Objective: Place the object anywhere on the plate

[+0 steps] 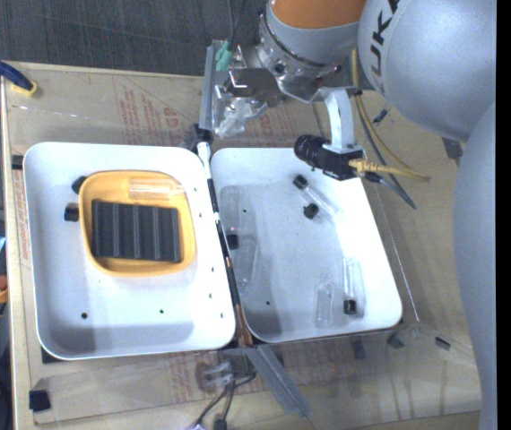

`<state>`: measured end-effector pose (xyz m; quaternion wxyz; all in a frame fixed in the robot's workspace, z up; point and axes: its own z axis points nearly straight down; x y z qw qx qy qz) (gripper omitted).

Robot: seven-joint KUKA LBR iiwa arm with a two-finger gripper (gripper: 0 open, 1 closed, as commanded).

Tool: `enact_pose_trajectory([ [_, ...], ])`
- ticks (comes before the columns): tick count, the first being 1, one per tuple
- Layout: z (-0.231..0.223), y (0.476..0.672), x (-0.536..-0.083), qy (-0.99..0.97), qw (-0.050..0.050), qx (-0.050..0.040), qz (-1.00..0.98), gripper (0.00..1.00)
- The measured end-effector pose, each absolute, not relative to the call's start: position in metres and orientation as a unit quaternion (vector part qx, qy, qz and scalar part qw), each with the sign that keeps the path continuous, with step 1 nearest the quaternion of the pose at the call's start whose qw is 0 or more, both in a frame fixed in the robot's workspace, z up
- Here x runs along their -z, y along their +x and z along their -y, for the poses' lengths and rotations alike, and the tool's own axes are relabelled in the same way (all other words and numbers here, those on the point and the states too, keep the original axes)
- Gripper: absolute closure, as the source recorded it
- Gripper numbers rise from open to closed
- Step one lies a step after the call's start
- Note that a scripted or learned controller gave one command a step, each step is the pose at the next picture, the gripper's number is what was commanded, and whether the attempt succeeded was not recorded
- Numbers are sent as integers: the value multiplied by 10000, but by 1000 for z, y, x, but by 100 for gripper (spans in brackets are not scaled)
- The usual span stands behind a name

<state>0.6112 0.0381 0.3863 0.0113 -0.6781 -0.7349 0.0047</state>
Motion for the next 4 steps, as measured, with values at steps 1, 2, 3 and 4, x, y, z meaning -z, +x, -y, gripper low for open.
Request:
enact_pose_trajectory([
  [1, -40, 611, -396, -6751, 125, -48, 7376, 100],
  [2, -42, 612, -405, -6721, 139, -49, 7403, 100],
  [3, -44, 612, -414, -6691, 152, -47, 7430, 100],
  [4, -103, 570, -433, -4988, 11, -13, 8667, 100],
])
